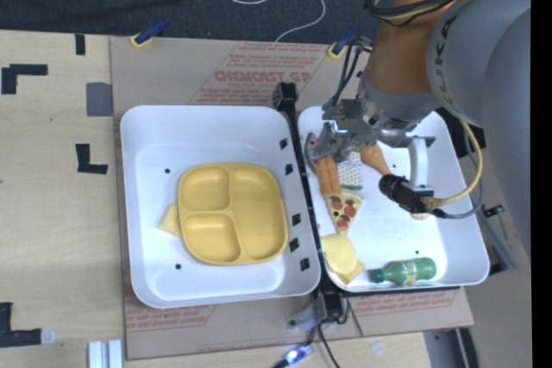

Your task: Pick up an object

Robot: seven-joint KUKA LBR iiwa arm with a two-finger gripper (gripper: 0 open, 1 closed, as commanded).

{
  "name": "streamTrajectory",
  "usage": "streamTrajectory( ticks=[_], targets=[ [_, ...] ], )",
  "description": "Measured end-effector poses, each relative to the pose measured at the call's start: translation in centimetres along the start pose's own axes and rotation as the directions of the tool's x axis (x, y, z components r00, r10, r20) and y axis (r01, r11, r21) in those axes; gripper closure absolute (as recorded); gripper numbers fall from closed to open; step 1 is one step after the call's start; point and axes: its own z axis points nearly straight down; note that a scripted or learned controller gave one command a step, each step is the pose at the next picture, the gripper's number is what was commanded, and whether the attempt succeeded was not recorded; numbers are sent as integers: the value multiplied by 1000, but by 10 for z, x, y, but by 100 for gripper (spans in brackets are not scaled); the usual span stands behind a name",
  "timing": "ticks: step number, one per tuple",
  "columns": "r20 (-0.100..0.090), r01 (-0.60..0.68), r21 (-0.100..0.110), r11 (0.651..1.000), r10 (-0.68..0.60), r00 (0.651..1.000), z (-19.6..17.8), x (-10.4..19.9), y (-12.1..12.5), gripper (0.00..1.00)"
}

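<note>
I hung low over the right bin (457,267), beside the bread stick (327,177), seeking a pick; my grip's state I couldn't tell.

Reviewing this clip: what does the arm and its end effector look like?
The arm is bulky and grey, with a rounded orange band above the wrist. Yellow and dark cables loop around it. The end effector is small, metallic grey and dark.
</note>
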Motion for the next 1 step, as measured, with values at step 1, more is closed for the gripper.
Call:
streamTrajectory(
  ticks=[1],
  targets=[
    [2, -2, 3, 1000, 2, 1000, 19, -2, -8, 100]
  ],
)
